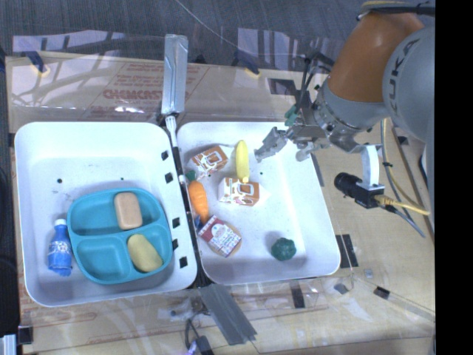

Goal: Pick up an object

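Camera view: left bin (37, 146) holds a blue tray (81, 231) with a tan block (128, 210) and yellow potato (145, 251), plus a blue bottle (59, 249) at nine o'clock. Right bin (310, 220) holds a banana (242, 160), carrot (197, 199), three small cartons (239, 191) and a green ball (282, 248). Gripper (284, 145) hovers at the bin's one o'clock, fingers parted, holding nothing.

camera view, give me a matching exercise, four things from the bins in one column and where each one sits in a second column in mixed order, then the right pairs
Things:
1. blue bottle
2. carrot
3. green ball
4. banana

Places:
A. right bin, against its left wall
B. left bin, just left of the teal tray
C. right bin, toward its near right corner
D. right bin, toward its far side, just above a small carton

Pairs: 1-B, 2-A, 3-C, 4-D
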You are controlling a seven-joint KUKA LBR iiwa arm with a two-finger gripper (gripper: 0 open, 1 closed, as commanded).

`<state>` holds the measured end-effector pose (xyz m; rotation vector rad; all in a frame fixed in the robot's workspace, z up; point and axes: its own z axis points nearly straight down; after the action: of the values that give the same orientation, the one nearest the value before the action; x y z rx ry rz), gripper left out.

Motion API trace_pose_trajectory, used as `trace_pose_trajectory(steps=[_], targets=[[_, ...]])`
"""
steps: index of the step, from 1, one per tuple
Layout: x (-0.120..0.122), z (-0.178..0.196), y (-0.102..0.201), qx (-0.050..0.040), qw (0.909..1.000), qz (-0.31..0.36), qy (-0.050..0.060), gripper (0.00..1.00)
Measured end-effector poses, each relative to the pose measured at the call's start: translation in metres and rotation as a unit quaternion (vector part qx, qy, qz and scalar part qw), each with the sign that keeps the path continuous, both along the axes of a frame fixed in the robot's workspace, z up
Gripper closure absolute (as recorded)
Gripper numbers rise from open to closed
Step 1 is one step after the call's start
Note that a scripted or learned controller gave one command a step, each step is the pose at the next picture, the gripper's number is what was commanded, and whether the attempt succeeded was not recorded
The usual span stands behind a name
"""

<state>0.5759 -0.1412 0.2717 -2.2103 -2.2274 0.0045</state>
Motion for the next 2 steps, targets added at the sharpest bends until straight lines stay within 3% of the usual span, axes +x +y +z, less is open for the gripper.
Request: trace_pose_trajectory(steps=[1, 2], targets=[[0.045, -0.090, -0.003, 0.0004, 0.9999, -0.009, 0.005, 0.00], [0.067, -0.160, -0.017, -0.0017, 0.9991, 0.042, -0.009, 0.00]])
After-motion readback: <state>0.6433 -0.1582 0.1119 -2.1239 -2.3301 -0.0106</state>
